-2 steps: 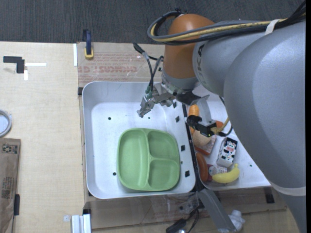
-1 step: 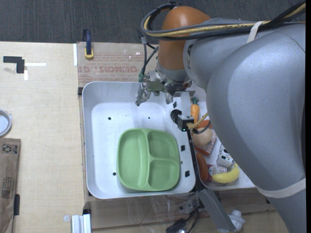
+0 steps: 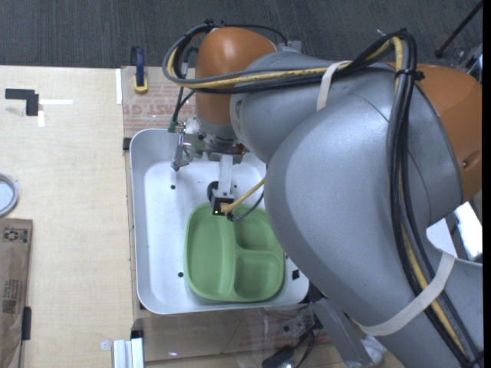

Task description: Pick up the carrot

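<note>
Item one, white bin: shallow, rounded corners, set on the worktop just beside its pale wooden stretch; a few small dark spots mark its bare floor. Item two, green plate: lying flat in the near half of that bin, close to the near wall, divided into three compartments, one long one on the camera's left and two smaller ones on the right; its right edge runs under my arm. Item three, my jaws: hanging over the far part of the same bin, beyond the plate's far rim and above bare white floor; I cannot tell how wide they stand or whether they have hold of anything. Item four, carrot: I cannot tell where it lies; my arm covers the right side of this bin and everything past it. Item five, sundries on the wooden stretch, all outside the bin: a black L-shaped piece near the far edge with a strip of white tape just beside it, a pale ring cut by the picture's left edge, and a brown paper packet with printed marks nearer the camera. Item six, a blue-handled clamp with a yellow end, upright at the far edge of the worktop, near the bin's far-left corner. Item seven, dark carpet beyond the worktop.
</note>
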